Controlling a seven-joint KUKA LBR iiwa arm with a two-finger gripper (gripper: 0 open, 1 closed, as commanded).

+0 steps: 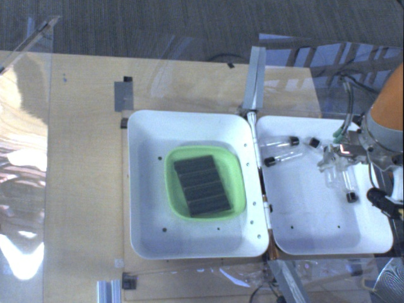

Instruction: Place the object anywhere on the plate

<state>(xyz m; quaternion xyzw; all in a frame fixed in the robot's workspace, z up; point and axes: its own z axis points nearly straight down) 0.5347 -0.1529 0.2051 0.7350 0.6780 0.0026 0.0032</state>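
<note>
Already the dark ridged object (pixel 201 185) lies on the green plate (pixel 173 169); the claw (pixel 341 166) hangs over the right bin (pixel 315 232), its state unclear.

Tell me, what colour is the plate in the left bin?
Light green. The plate shows best in the camera view, with a dark ridged block on it.

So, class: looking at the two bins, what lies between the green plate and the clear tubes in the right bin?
In the camera view, between the green plate and the clear tubes lie bare white bin floor and the two bins' adjoining rims.
</note>
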